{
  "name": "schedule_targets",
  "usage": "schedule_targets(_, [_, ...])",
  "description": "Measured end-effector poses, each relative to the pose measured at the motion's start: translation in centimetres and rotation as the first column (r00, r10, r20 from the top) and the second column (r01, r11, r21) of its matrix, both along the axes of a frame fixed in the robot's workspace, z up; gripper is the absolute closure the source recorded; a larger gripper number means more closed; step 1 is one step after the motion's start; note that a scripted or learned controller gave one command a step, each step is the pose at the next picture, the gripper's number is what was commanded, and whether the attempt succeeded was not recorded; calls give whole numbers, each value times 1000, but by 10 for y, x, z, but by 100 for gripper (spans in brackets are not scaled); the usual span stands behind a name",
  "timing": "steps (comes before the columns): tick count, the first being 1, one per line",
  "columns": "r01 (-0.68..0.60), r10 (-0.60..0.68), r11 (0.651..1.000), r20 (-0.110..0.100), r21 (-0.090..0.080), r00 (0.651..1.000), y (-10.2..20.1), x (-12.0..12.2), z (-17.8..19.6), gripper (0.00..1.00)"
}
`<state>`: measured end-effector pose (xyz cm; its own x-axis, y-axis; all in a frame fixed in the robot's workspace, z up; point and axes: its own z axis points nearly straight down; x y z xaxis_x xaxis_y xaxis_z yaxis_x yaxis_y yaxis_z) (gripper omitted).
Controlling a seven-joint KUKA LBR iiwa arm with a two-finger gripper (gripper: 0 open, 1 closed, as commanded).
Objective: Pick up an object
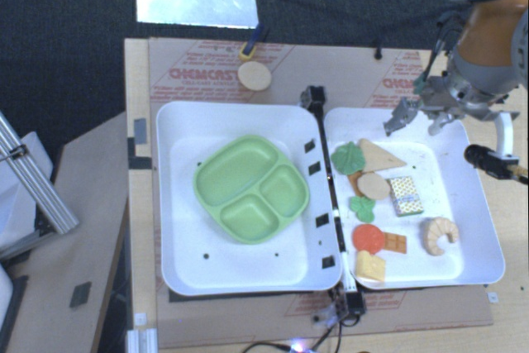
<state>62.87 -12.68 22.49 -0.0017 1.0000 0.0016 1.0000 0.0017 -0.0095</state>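
The arm is reaching in from the right, and its gripper is hanging over the far edge of the right bin, fingers spread apart and grasping nothing. One finger is pointing at the near-left, the other sitting just beside it, both above the bare white floor of the bin rather than above any item.

The things to pick are all lying in that right bin. A tan wedge is nearest the gripper, flat and triangular like a slice of bread or cheese. Just beside it a green leafy piece is bunching up with a bumpy surface. A round beige slice is touching the wedge's lower edge, and a small patterned box is lying next to it. Further toward me are a red disc, a yellow block and a curled shrimp, all looking like smooth moulded plastic.

I would judge the box or the shrimp the better targets: each is standing clear of its neighbours and has thickness to close on. The wedge is thin and flat, so fingers are likely to slide over it. Coming straight down with the fingers straddling the narrow side should be doing the job best.

The left bin is carrying a green divided tray, glossy and shallow.
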Motion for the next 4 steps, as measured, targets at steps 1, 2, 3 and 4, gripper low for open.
schedule_targets(1, [-2, 2, 1000, 11, -2, 1000, 0, 2, 7, 0])
schedule_targets(2, [-4, 4, 1000, 8, -1, 1000, 4, 8, -38, 0])
schedule_targets(3, [-1, 1, 1000, 6, -1, 1000, 7, 7, -101, 0])
schedule_targets(4, [-1, 1, 1000, 20, -3, 1000, 7, 11, -124, 0])
